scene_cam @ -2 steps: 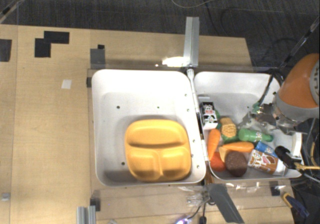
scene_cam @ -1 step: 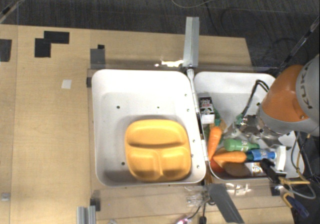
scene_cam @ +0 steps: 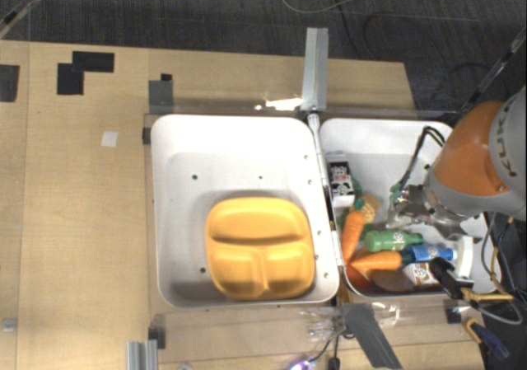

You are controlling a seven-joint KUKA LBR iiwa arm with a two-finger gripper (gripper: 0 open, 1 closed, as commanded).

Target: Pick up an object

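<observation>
End effector (scene_cam: 412, 216), grip state unreadable, is hovering low over the green plastic bottle (scene_cam: 392, 240) just beneath it; approach step, next calling for descent and closure.

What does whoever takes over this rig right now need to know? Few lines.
Gripper: low over the right bin, in the clutter; whether the fingers are open or shut can't be judged, and nothing is seen between them.
Right bin contents: carrot by the divider, green bottle lying right below the gripper, an orange piece under that, a blue-capped item and a small printed box further up.
Left bin: yellow compartment tray.
Done: arm is down at the pile.
Left: get a confirmed grasp, probably the green bottle, and lift it.
</observation>
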